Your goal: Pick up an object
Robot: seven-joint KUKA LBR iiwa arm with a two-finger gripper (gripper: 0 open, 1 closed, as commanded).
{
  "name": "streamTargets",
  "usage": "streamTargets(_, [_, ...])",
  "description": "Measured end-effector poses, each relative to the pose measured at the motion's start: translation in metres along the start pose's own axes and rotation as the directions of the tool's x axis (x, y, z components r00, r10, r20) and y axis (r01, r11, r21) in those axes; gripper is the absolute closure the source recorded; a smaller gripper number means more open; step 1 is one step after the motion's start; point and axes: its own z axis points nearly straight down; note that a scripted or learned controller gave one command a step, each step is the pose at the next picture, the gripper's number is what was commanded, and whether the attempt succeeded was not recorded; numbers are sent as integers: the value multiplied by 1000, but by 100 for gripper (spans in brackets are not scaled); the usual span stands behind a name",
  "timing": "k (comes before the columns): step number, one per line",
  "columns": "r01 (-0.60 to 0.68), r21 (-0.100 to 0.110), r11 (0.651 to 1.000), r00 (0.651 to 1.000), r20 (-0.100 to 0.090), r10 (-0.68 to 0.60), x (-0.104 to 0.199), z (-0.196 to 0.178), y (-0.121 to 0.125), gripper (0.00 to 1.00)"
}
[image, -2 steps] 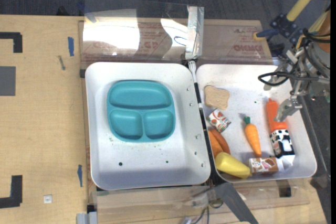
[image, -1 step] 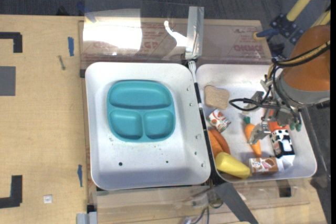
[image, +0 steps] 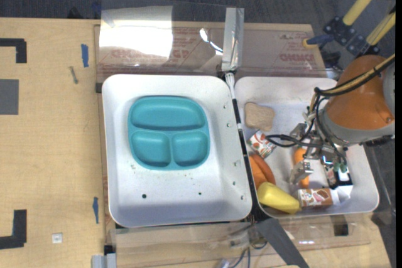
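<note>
Over the right shallow white bin (image: 370,194) the tool (image: 306,163) hung low among a yellow plastic banana (image: 277,196), an orange carrot (image: 262,169) and a small labelled can (image: 262,144); its grip state was unclear.

Right bin (image: 286,110) crowded near its front; left bin's teal tray (image: 168,132) leaves open margins.

Right white bin (image: 364,198): contains the loose objects. A tan, flat bread-slice-shaped piece (image: 259,115) lies near the bin's upper left. Below it, a small red-and-white can (image: 261,144) lies tilted on its side. An orange carrot-shaped item (image: 260,169) lies along the left wall. A yellow banana-shaped item (image: 277,196) lies just beside it. A red-and-white labelled tube (image: 320,197) lies flat near the front wall.
</note>
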Motion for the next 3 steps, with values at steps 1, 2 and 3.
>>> streamTargets(1, [2,1,1000,1000,12,-2,-4,-13,1,100])
streamTargets(2, [2,1,1000,1000,10,-2,-3,-12,1,0])
streamTargets(3, [-81,-2,997,997,-1,81,14,0,-14,0])
